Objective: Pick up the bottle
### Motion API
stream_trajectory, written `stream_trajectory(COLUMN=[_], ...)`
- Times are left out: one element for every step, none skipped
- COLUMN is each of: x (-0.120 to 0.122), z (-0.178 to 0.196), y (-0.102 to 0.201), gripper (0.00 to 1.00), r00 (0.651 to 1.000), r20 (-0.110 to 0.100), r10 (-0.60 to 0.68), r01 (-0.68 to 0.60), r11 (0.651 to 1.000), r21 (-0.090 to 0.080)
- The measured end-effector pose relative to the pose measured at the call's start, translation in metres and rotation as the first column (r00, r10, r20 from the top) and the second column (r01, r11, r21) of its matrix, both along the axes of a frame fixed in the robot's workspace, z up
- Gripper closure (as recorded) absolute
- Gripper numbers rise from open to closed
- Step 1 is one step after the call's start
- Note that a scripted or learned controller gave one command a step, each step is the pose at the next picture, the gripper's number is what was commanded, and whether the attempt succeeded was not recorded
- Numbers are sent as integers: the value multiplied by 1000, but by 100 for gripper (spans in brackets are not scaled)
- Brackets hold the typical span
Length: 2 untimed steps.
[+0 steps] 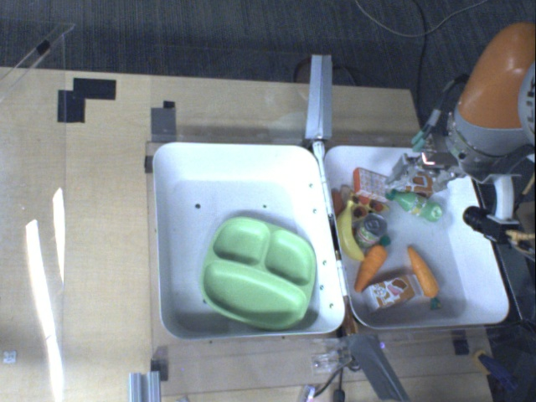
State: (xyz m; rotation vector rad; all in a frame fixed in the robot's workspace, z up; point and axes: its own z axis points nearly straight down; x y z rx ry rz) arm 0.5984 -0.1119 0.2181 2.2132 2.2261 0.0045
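Bottle (421, 206): green, lying just below our pincer (416, 171), whose grip state we cannot tell. We judge it light, stiff, slick plastic; best taken across its body.

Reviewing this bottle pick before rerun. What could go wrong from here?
1. Clutter: the green bottle lies on its side in the right bin, close to a small can and banana; a slightly offset descent may nudge them instead.
2. A lying bottle could roll or slip out as the gripper closes.
3. It sits near the bin's far wall, so the gripper may clip the rim.
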Motion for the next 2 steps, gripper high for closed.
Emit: stream_trajectory(x=[23, 26], z=[-122, -110], y=[-51, -50], gripper=[0, 100], r00=[999, 999], r20=[8, 15], r10=[-43, -42], r01=[43, 42], r11=[999, 999], r21=[-3, -2])
